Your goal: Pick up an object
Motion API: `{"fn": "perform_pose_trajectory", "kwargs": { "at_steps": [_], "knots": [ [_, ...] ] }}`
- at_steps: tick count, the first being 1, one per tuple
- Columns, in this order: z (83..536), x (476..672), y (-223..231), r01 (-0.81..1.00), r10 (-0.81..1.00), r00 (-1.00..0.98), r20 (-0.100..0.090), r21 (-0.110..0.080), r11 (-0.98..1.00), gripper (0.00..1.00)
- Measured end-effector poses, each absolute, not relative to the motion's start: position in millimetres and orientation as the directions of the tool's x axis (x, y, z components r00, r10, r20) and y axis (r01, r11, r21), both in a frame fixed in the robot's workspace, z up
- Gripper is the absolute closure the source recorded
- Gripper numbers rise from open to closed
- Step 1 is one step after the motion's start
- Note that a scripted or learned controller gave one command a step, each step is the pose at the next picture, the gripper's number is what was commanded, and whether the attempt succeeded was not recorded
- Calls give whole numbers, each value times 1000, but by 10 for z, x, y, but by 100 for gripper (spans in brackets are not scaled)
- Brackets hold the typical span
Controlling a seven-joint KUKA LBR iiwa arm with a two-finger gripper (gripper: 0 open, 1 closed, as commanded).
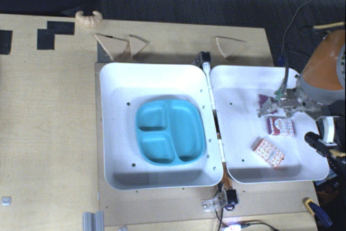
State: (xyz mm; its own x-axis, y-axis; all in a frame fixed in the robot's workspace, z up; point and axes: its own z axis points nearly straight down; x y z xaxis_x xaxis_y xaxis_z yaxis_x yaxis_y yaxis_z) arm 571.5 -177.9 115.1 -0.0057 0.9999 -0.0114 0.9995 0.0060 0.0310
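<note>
1. A pale wooden bench is seen against dark carpet, and two shallow white bins are set on it side by side.
2. The left bin is occupied by one turquoise divided tray, which is split into three compartments.
3. In the right bin, two small flat packets can be counted, both patterned in red and white.
4. The first packet is laid flat toward the near side of the bin floor, its long axis set on a diagonal from upper left to lower right.
5. The second packet is found just above and to the right of the first; its long axis is turned roughly left to right, and a dark red patch is shown at its left end.
6. A small dark maroon object is glimpsed just above the gripper; what it is cannot be made out.
7. The gripper is brought in from the right, below the grey and orange arm, and is held low over the right bin.
8. The second packet is placed directly below the fingertips, very close or touching; the first packet is set further toward the near wall, apart from them.
9. Whether the jaws are apart or closed cannot be told, as the metal parts are blurred together.
10. No packet is seen between the fingers.
</note>
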Motion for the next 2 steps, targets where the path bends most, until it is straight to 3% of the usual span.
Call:
{"fn": "perform_pose_trajectory", "kwargs": {
  "at_steps": [1, 2],
  "knots": [
    [905, 5223, -1456, 1000, 1000, 0, -10, 22, 1, 0],
    [1032, 5249, -1469, 1000, 1000, 0, -14, 30, 0, 100]
  ]
}}
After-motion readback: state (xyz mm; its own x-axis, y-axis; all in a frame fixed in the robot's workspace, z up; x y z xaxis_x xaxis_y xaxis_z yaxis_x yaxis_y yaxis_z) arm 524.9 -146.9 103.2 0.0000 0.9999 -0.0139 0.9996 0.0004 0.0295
